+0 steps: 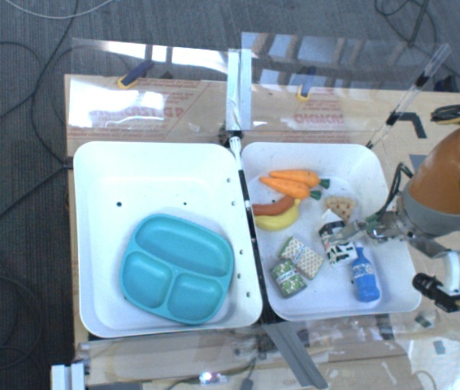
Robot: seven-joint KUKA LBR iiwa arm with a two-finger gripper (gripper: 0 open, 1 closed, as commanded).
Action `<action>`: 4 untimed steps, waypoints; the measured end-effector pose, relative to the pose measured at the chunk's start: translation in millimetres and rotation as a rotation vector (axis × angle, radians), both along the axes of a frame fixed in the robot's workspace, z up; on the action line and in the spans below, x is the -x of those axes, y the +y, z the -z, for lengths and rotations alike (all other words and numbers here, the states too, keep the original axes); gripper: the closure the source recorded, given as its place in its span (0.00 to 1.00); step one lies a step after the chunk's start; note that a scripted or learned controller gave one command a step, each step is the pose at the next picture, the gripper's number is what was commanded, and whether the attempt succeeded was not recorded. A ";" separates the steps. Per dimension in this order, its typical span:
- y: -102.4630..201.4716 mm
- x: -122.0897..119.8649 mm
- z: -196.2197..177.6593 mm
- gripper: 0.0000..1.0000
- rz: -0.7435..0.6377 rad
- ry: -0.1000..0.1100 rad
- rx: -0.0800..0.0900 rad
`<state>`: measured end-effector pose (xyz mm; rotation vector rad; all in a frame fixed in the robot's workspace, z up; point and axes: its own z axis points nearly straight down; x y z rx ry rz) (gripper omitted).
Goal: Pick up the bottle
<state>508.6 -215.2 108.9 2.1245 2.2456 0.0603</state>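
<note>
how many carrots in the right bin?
2. Both lie at the back of the right bin, side by side and touching: one carrot nearer the back wall, the other carrot just in front, above the banana. None looks hidden.

clear sheet behind bins [214,108]: reddish print, way too blurry to read
bottle [365,277]: label unreadable
</note>
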 end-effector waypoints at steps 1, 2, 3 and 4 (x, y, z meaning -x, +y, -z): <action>-3.2 -0.1 -0.5 0.00 -0.153 0.001 0.012; -3.4 0.0 -0.5 0.00 -0.158 0.001 0.012; -4.3 -0.3 -0.8 0.00 -0.225 -0.001 0.019; 29.5 11.3 6.9 0.00 -0.426 0.068 0.006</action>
